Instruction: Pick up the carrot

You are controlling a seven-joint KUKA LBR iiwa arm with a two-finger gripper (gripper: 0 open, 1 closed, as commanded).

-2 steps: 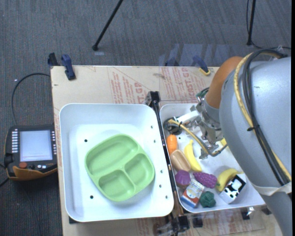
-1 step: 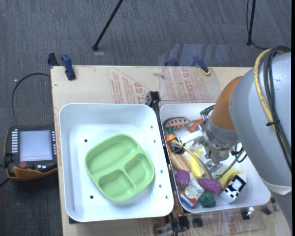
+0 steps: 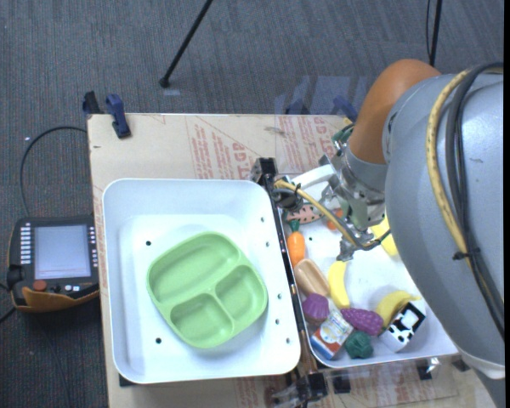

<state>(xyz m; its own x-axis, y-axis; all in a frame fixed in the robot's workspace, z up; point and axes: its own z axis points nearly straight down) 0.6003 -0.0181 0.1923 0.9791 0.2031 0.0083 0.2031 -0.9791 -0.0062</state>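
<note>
The carrot (image 3: 296,246), small and orange with a green top, lies at the left wall of the right bin (image 3: 425,337), beside the divider between the bins. My gripper (image 3: 350,230) hangs over the upper middle of that bin, right of the carrot and a little farther back, apart from it. The grey wrist and the orange band (image 3: 389,109) cover the bin's back right part. I see nothing held in the gripper.
Near the carrot lie a tan bread roll (image 3: 311,276), a banana (image 3: 337,284), an eggplant (image 3: 316,307), purple grapes (image 3: 363,320), a small carton (image 3: 331,339) and a black-and-white cube (image 3: 405,325). The left bin (image 3: 127,228) holds a green divided plate (image 3: 207,289).
</note>
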